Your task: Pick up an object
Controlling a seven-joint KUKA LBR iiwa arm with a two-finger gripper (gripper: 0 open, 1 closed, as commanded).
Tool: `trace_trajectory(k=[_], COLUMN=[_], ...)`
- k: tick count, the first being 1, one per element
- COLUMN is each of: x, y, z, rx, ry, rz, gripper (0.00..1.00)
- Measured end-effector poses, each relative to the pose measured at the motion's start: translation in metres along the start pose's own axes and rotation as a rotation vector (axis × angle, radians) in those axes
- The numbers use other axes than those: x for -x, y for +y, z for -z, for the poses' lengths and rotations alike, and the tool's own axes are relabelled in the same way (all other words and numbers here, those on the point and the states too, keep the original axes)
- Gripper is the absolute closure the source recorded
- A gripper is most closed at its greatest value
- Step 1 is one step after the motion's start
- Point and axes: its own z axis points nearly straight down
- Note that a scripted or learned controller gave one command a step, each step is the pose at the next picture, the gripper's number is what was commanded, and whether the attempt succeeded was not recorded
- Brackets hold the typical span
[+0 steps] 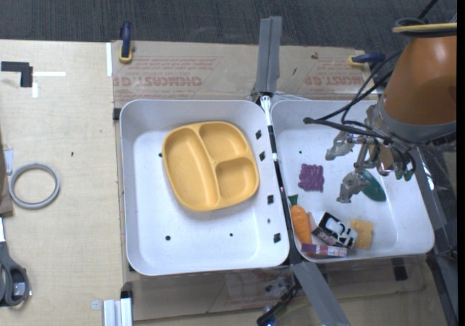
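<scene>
Over the right bin [407, 241] you see the gripper [348, 172] hanging above the bin floor, its 2 metal fingers [338, 147] spread apart with bare white plastic between them, so it holds nothing. The arm [425, 78], grey with its orange band, comes in from the right side of the view, trailing black cables. Just beside the lower finger, to its right, lies a green object [375, 189], partly hidden by the wrist hardware. A purple object [312, 177] sits left of the gripper, near it but apart. Along the near wall of that bin you find an orange carrot-like piece [300, 221], a black-and-white item [333, 227], a yellow block [362, 233] and a pinkish tube [325, 250], all crowded close together. In the left bin [145, 245] a yellow plate with 3 compartments [211, 165] rests on the floor, tilted in plan. On the bench [58, 259] to the left you see a grey ring [33, 185].
</scene>
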Motion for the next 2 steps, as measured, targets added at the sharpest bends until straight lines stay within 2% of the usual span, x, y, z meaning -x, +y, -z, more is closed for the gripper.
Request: trace_trajectory(k=[1, 2], x=[0.062, 0.018], y=[-0.046, -0.024], z=[-0.019, -0.094], rx=[0.000, -0.001], ry=[-0.001, 0.002], rz=[-0.072, -0.707], gripper=[0.00, 0.00])
